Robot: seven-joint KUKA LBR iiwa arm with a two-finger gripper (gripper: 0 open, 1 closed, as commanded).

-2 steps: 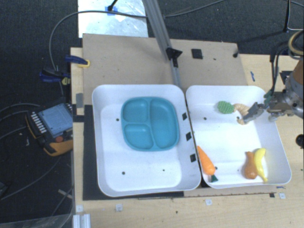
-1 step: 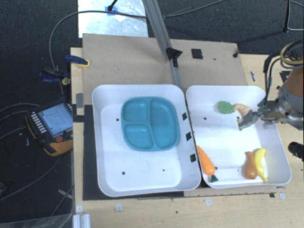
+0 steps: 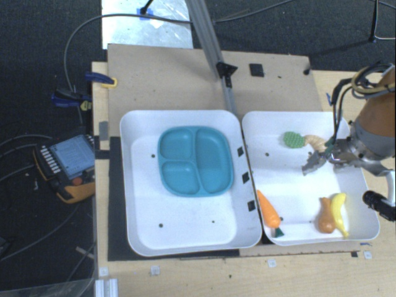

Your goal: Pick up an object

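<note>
A blue plastic plate with three sections (image 3: 196, 161) sits in the white left bin (image 3: 143, 228). The white right bin (image 3: 291, 121) holds a green bumpy toy (image 3: 294, 140), an orange toy carrot (image 3: 268, 208), a yellow toy banana (image 3: 339, 213) and an orange-brown toy (image 3: 326, 216).

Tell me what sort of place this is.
Likely a robotics lab bench for grasping trials: a robot arm reaches over two white bins, one holding toy food such as a carrot and banana, amid loose cables.

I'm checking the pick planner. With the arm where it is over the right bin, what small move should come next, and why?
Probably a short move toward the green toy. The end effector hovers in the right bin just below and right of it, nearer than the carrot or the banana, and no object is seen between its tips.
</note>
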